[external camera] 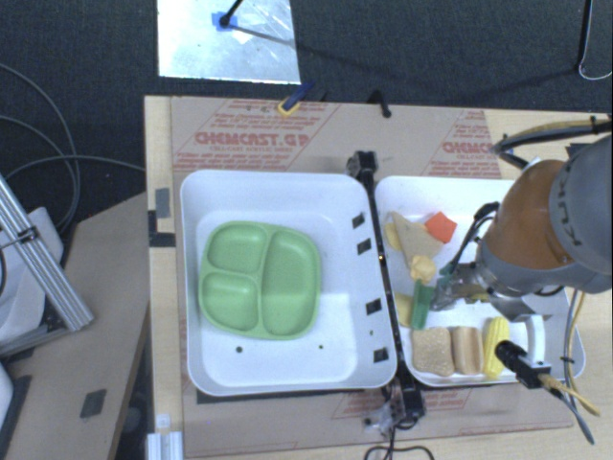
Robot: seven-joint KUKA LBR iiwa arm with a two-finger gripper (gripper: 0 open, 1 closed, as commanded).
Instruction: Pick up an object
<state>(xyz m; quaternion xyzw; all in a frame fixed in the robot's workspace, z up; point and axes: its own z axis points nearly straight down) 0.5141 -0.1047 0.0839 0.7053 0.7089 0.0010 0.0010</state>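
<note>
Left bin (220, 353) carried a green divided plate (259, 279), untouched. In right bin (402, 199), gripper (443, 290) sat low over a green item (422, 307) beside bread (436, 350) and corn (496, 343). Grip state: cannot tell. Nothing looked lifted; pick pending.

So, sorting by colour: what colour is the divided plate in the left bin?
Light green, clearest in the camera view: divided plate.

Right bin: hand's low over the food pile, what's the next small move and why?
Probably a short straight descent onto the green piece: the hand sits at its upper end in the right bin, with the yellow piece crowding close above, so sideways travel risks a nudge.
</note>
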